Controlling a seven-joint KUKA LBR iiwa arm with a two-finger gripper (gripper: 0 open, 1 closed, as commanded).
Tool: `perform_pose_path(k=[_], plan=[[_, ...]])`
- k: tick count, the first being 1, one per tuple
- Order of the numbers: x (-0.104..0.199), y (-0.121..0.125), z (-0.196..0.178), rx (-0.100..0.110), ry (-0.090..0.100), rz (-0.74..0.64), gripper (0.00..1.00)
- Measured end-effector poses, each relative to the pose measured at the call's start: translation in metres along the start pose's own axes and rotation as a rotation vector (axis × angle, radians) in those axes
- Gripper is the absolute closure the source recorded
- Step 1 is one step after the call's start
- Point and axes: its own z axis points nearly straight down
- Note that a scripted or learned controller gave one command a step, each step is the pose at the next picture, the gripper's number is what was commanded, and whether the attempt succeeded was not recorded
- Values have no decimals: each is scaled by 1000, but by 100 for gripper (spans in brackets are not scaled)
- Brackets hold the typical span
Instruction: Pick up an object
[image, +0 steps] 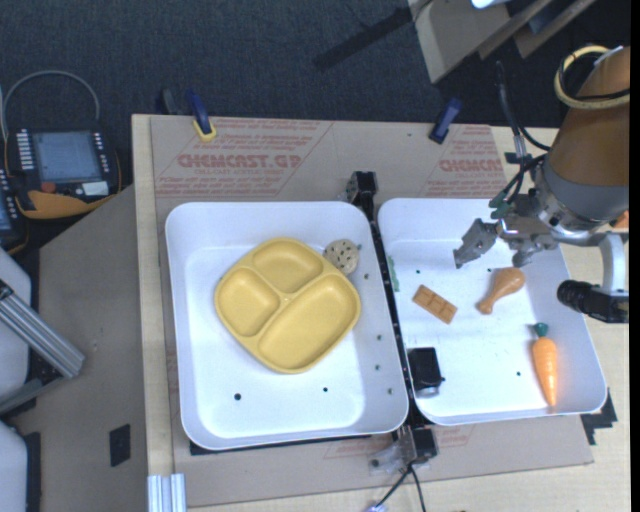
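We see the gripper (497, 243) open and holding nothing, near the right bin's (455, 400) far edge, poised above the toy drumstick (500, 290).

The right bin (440, 225) has bare floor between cracker (435, 303), drumstick (500, 290) and carrot (545, 368).

The hand (497, 243) hangs over the right bin (450, 395), its fingers spread with nothing between them, just above a toy drumstick (500, 289). A brown cracker (434, 303) lies left of it; a toy carrot (545, 368) lies nearer the front. The left bin (200, 400) holds a yellow divided plate (288, 304) with a cookie (342, 255) at its edge.
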Motion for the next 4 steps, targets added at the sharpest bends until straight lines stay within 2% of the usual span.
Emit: perform_pose_path(k=[1,2,3,4], plan=[[0,2,-8,-14,-1,-3,0],[-5,-3,54,-6,0,-1,0],[-9,5,112,-9,0,-2,0],[-9,7,145,-14,1,-2,0]])
